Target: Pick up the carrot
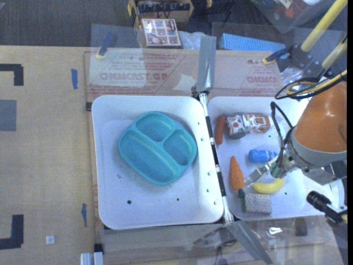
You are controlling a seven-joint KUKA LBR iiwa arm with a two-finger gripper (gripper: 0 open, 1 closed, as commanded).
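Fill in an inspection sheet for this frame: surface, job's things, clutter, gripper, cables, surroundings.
Surface: two white bins side by side, left bin, right bin.
Job's things: carrot lies in the right bin near its left wall, apart from the gripper.
Clutter: teal divided plate in the left bin; banana, blue item, printed pack, brown sausage-like piece, speckled sponge in the right bin.
Gripper: gripper low between carrot and banana; nothing seen between its fingers.
Cables: black cable looping beside the arm.
Surroundings: cardboard box behind the bench.
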